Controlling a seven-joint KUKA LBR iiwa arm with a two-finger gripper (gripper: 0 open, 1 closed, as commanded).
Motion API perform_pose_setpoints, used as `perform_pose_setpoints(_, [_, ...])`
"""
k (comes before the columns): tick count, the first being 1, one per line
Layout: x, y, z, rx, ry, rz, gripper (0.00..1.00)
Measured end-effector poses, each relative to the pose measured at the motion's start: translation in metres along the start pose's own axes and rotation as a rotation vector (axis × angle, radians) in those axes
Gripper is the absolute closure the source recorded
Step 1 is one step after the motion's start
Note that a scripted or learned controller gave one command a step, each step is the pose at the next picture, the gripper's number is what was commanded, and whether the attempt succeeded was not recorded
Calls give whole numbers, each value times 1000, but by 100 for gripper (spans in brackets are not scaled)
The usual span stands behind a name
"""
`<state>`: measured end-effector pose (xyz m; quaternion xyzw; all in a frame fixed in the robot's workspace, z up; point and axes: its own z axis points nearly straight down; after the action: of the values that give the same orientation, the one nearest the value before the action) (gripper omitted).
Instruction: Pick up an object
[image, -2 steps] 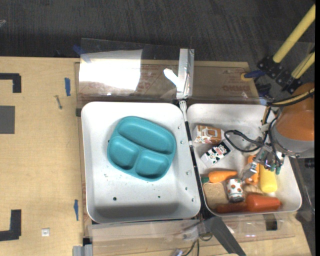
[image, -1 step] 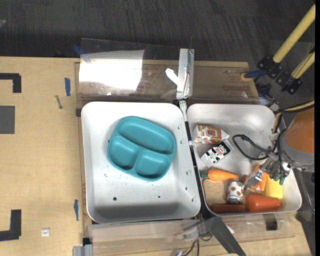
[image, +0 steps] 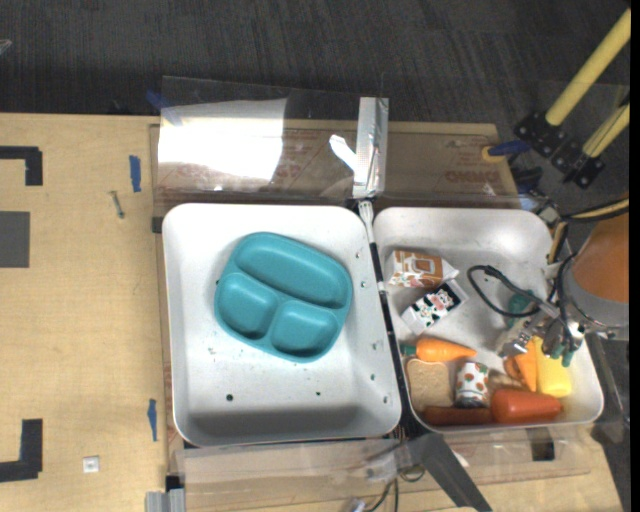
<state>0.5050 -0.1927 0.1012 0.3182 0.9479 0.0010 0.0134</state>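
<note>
**Two bins, one tray, gripper low at right bin's edge**

I count two shallow white bins: left bin (image: 190, 400) and right bin (image: 500, 235), side by side, touching along the middle divider. The left bin carries one teal three-compartment plastic tray (image: 283, 293), roughly centred.

The right bin carries the small stuff, all crowded toward the near half: one long red sausage-shaped toy (image: 523, 404) along the near wall, one orange carrot-shaped toy (image: 445, 351), one yellow blocky toy (image: 553, 372), one tan bread-slice-shaped toy (image: 428, 381), one brown-and-white carton (image: 417, 268), one black-and-white patterned packet (image: 433, 304), one small patterned can (image: 470, 384) standing just beside the red toy.

One grey arm with orange band (image: 605, 265) comes in from the right. Its gripper (image: 535, 338) sits low at the right bin's right side, just above the yellow toy. I can't tell the jaw spread — cables and clutter cover the tips — or whether anything is pinched.
</note>
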Motion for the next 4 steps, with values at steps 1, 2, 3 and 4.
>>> perform_pose_setpoints(1, [-32, -17, -101, 4, 14, -425, 100])
perform_pose_setpoints(2, [-1, -28, 0, 1, 13, -672, 100])
perform_pose_setpoints(3, [-13, -25, 5, -4, 7, -1103, 100])
perform_pose_setpoints(4, [-29, 36, -127, -4, 11, -1186, 100])
